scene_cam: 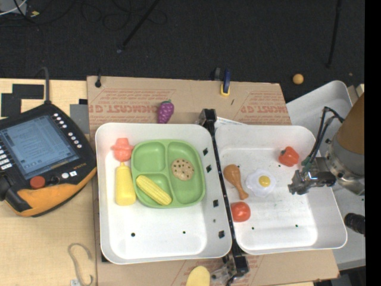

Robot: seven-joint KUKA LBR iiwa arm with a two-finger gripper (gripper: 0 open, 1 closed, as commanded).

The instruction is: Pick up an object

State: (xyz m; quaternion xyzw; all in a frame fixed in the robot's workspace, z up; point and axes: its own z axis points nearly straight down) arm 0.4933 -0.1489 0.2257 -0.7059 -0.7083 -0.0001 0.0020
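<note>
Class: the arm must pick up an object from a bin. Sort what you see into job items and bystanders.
Job items: gripper, fried egg, drumstick, two tomatoes, corn, cookie.

Bystanders: teach pendant, grapes, blue clamp.

Grey arm point(351, 159), orange band above wrist, black cables, dark metal fingers point(297, 185).

A single fixed camera looks down on the worktop point(65, 243) from above at a slant, tilted so that the dark floor point(178, 22) beyond the far edge fills the top of the frame. It stands far enough back to take in both white bins whole: the left bin point(156, 234) sits at centre, the right bin point(286, 234) toward the right. The arm point(351, 148) enters from the frame's right edge at mid-height.
</note>
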